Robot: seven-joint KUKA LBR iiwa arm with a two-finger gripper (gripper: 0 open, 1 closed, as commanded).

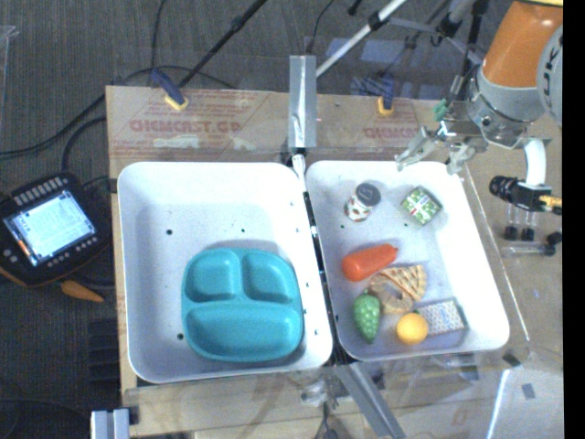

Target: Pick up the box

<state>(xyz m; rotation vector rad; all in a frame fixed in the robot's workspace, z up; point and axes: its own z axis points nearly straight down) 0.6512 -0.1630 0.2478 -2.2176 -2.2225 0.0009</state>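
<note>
- The gripper [437, 152] hung over the right bin's [482, 245] far rim, fingers spread, grasping nothing.
- The box [421, 206] lay just nearward of it, tilted diagonally.

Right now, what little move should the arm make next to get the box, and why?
Probably swing the gripper down and slightly toward the green patterned box. The gripper hovers at the far rim of the right bin, apart from the box, which lies just below it in the view, beside a small jar.
</note>
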